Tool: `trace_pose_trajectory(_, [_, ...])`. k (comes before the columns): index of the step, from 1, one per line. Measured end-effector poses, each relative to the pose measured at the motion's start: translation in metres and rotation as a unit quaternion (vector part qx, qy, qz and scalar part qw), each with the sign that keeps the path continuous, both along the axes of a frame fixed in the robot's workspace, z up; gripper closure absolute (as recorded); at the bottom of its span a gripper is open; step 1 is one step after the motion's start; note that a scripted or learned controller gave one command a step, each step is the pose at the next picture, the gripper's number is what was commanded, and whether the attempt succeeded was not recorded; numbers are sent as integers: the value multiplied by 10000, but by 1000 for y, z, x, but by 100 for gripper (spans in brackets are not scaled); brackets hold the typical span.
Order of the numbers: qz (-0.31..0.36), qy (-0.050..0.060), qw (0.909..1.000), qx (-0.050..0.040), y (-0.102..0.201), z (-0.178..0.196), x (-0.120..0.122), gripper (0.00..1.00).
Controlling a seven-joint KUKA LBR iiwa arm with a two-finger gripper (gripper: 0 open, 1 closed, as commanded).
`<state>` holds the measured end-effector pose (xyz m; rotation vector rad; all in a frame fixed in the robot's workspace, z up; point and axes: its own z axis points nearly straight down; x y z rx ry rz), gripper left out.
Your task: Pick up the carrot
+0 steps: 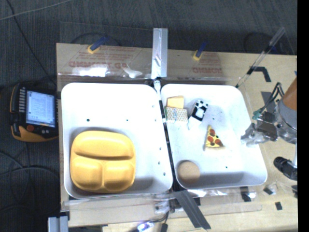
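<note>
Overhead view of the bench. The arm [286,122] enters from the right and sits low, its wrist just outside the right wall of the right bin [241,175]; the orange band lies at the frame edge above the wrist. The gripper [252,135] points left, over that bin's right rim, about halfway along the wall. Whether it is wide or narrow cannot be told, and nothing is seen held in it.

Inside the right bin: a yellow block [175,102] and a green box [176,113] stand against the left wall near the far corner, touching each other; a black-and-white toy [199,109] is just right of them; a pizza slice [213,138] lies near the centre, well apart from the gripper; a brown disc [188,169] rests in the near left corner.

Which of these items is the carrot cannot be told.

The left bin [111,105], touching the right bin's left wall, holds a yellow loaf [102,159].
</note>
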<state>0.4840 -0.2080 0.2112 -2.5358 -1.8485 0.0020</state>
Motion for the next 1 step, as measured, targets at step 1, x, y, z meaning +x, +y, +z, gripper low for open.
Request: trace_pose_trajectory(1, [0,1,10000,0,0,0,0,0])
